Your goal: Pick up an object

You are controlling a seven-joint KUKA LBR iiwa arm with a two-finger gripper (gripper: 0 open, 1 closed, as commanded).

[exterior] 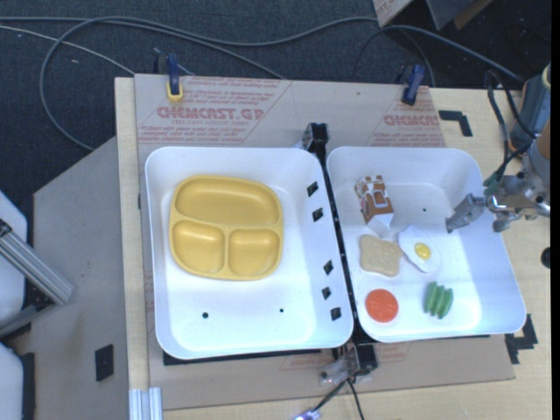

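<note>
The claw hangs over the right rim of the right-hand shallow white plastic bin, at the table's right edge. One grey finger juts left over the bin floor, but whether the fingers are spread or pressed together cannot be told from this angle, and nothing is seen between them.

The step in hand looks like the approach, with no object chosen yet. The pickable things all lie in the right bin: a small brown and white toy shaped like a gingerbread house near the bin's far left part, a tan toy slice of bread at the middle, a white toy fried egg with a yellow yolk just beside the bread on its right, a flat red toy tomato slice near the near edge, and a green toy pepper or bean bunch toward the near right corner.

To do it well, the arm would probably best aim for the egg or the green piece, the nearest to it, come down straight, and straddle one object only. The bread and egg lie close together, so a careless descent could nudge both.

The left-hand white bin holds a yellow three-compartment plastic tray, whose compartments carry nothing.
</note>
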